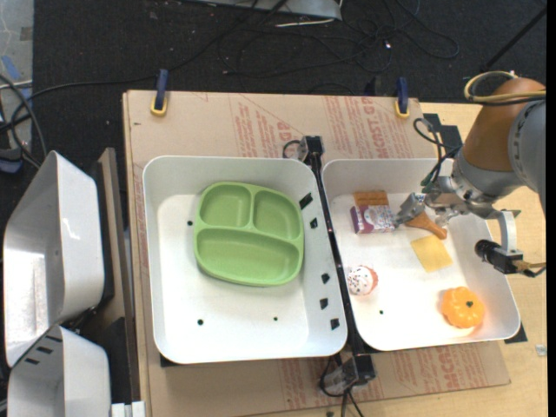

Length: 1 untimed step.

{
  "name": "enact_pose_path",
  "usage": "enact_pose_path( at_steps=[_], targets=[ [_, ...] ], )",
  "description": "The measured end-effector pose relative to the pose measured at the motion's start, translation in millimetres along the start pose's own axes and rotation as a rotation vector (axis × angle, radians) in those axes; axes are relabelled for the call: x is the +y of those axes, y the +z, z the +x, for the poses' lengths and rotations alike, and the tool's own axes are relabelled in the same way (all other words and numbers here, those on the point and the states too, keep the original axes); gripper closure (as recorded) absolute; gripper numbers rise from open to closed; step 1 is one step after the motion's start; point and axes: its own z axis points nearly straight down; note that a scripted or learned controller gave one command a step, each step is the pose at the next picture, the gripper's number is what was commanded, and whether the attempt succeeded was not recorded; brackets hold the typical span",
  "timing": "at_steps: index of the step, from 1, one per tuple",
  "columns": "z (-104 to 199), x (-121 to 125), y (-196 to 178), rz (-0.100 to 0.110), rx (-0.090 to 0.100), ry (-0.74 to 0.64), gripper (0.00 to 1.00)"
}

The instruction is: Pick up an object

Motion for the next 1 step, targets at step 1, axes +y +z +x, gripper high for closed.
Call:
enact_pose_path(
  at_steps=[1],
  targets=[
    [0.1,1.1,-12.6,-0.004,-0.001,-0.001,1.00]
  ],
)
